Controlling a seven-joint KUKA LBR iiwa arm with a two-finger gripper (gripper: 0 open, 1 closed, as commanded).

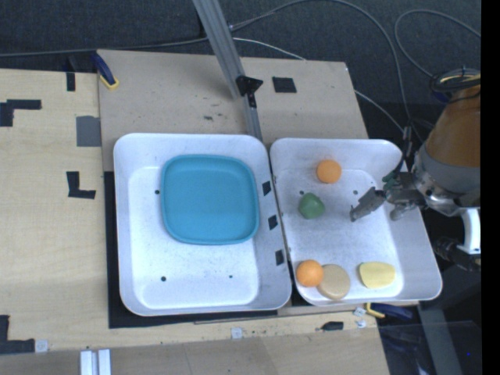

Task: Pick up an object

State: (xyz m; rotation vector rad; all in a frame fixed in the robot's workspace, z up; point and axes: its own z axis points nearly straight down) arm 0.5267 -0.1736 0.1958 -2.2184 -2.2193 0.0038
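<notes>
— Where's the arm now?

— Right side of the frame, grey with that orange band, leaning over the right bin. The gripper hangs above the bin's middle right, nothing between the fingers.

— Apart or together?

— Hard call from up here. I see one dark finger slanting down to the left and I cannot tell how they stand.

— What's there to pick?

— Five things in that bin. An orange ball near the top, a green object just below and left of it, well left of the gripper. Along the bottom edge: a second orange ball touching a tan round piece, then a yellow piece just to the right, apart from them.

— And the left bin?

— A blue plate lying flat in its upper half. Both bins sit side by side on the desk.
</notes>
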